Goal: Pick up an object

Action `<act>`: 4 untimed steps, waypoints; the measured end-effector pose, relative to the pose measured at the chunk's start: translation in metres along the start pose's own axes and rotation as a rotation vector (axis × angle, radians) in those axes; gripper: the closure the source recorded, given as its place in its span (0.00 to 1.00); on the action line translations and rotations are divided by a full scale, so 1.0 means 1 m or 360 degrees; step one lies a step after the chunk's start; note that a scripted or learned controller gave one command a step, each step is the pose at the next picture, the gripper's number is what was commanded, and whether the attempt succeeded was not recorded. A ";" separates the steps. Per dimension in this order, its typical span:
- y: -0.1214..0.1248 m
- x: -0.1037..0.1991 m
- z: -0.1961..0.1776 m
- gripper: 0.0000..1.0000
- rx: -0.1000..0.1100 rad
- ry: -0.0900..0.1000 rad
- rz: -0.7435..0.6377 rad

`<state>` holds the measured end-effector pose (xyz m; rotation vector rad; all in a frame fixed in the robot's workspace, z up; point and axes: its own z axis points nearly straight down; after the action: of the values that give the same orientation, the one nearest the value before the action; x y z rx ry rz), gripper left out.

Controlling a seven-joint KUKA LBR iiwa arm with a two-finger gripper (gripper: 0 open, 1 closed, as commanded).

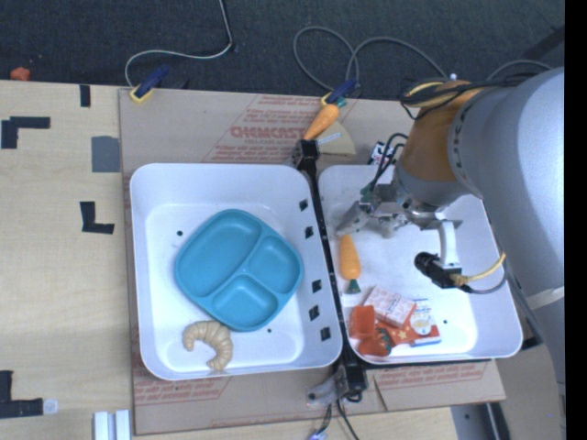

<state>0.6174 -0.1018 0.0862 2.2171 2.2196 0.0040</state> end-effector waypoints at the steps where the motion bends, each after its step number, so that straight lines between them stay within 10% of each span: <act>1: -0.009 0.007 0.000 0.00 0.0001 -0.0003 0.0001; 4: -0.018 0.006 0.000 0.00 0.0003 0.0002 -0.0001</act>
<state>0.5996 -0.0958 0.0861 2.2177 2.2222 0.0029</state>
